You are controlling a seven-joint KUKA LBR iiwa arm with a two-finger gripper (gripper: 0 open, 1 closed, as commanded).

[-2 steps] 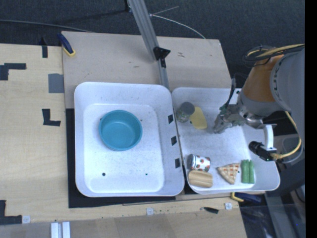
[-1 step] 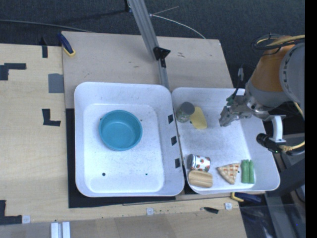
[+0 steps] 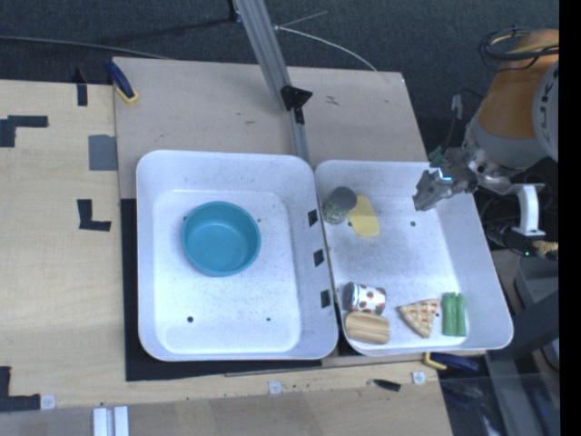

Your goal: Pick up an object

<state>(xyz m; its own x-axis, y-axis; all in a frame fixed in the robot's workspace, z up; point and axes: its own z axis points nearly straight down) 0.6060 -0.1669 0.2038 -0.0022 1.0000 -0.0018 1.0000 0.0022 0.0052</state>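
Objects cluster in right bin (image 3: pixel 472 271): yellow piece (image 3: pixel 365 216) at far end, can (image 3: pixel 365 297), bread (image 3: pixel 367 328), pizza slice (image 3: pixel 419 316), green block (image 3: pixel 453 314) at near end. Gripper (image 3: pixel 432 190) above far-right rim (jaw state: can't tell), likely pre-approach.

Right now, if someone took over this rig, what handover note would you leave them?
Gripper: over the right bin's upper right corner, holding nothing I can see; whether it is open or shut is unclear.
Right bin: grey object and yellow piece at upper left; can, bread roll, pizza slice and green item along the near edge.
Left bin: blue bowl.
Done: nothing picked.
Left: choose an object, grasp, lift.
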